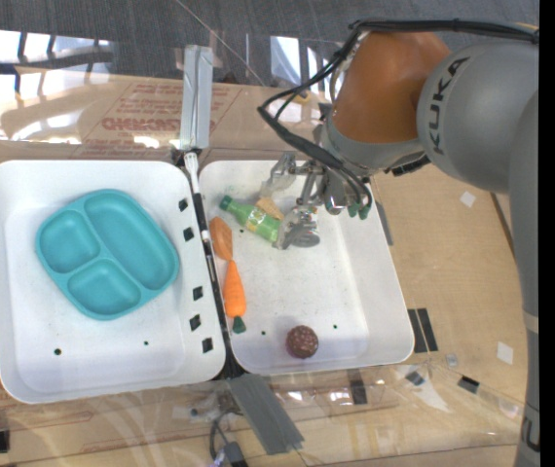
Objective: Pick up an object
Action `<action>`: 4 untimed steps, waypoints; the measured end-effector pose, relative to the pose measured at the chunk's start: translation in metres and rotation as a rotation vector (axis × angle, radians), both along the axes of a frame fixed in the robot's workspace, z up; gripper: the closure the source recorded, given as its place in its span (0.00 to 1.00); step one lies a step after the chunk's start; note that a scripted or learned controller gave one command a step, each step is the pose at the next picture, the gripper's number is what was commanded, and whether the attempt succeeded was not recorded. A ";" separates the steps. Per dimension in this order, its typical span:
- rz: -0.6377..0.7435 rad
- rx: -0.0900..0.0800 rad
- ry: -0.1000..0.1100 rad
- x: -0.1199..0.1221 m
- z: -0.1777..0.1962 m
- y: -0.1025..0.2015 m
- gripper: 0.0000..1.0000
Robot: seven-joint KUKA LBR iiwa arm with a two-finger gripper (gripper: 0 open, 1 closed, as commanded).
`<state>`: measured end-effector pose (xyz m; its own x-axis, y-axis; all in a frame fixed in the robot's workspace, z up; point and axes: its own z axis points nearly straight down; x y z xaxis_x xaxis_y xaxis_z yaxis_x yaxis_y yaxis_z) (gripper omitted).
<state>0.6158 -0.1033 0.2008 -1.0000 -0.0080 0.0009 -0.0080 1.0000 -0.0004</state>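
In the right bin (375,290) a green bottle (251,217) lies on its side near the back left. An orange carrot (229,266) lies along the left wall, its green tip toward the front. A small tan piece (270,205) sits just behind the bottle. A dark brown ball (303,341) rests near the front edge. My gripper (297,232) hangs low over the bin floor, just right of the bottle's right end and close to it. I see nothing lifted off the floor.
The left bin (24,339) holds a teal divided plate (107,251). A divider with black clips (198,261) separates the bins. The grey arm with its orange band (385,86) looms over the right bin's back right. Cardboard (131,115) lies behind the bins.
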 end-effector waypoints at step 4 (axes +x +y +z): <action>-0.709 0.000 0.000 -0.068 -0.009 0.036 1.00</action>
